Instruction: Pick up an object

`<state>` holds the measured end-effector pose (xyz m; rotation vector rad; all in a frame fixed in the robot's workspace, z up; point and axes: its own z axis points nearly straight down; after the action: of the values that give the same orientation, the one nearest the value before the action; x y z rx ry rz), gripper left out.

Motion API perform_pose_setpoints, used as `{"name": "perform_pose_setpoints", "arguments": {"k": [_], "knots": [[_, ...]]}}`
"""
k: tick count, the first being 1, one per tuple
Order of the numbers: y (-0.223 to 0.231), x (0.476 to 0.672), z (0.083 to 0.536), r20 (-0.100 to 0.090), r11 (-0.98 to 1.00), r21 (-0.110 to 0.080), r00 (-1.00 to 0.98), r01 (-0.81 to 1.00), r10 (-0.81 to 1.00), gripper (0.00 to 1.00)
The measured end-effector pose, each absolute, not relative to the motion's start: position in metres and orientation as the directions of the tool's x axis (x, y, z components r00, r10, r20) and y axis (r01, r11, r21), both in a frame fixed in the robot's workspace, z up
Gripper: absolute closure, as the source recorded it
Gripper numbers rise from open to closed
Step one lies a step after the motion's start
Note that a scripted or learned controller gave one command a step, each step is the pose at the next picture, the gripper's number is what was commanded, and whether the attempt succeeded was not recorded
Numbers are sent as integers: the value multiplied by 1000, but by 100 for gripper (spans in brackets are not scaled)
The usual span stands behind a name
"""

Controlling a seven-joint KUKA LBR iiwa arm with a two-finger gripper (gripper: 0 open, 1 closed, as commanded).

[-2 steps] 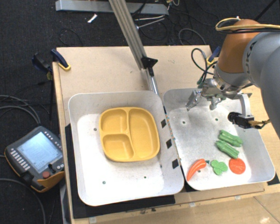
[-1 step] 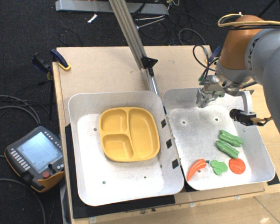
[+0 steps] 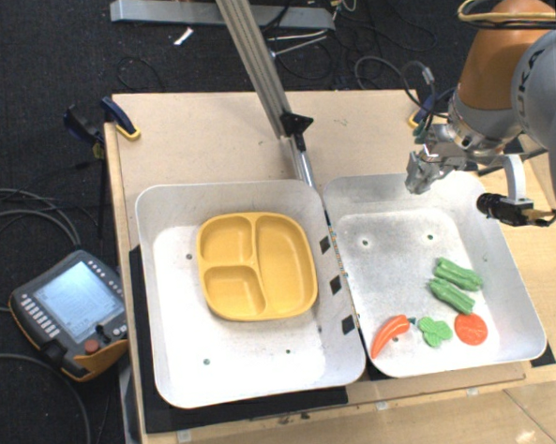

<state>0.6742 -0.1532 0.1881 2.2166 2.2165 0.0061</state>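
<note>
The right bin (image 3: pixel 505 249) holds several toy foods near its front right: two green pods (image 3: pixel 455 284), a red tomato slice (image 3: pixel 471 329), a green broccoli piece (image 3: pixel 436 331) and an orange carrot (image 3: pixel 389 332). My gripper (image 3: pixel 419 176) hangs over the back edge of the right bin, well behind the foods, with nothing visible between its fingers. The grey arm with its orange band comes in from the upper right.
The left bin (image 3: pixel 173 345) carries a yellow divided plate (image 3: pixel 258 265). A metal pole (image 3: pixel 267 76) slants down to the seam between the bins. A teach pendant (image 3: pixel 69 314) lies off the bench at the left.
</note>
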Motion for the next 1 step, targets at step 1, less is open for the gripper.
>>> {"name": "perform_pose_setpoints", "arguments": {"k": [1], "knots": [[-152, 673, 232, -2, 2, 8, -2, 1000, 1000, 100]]}}
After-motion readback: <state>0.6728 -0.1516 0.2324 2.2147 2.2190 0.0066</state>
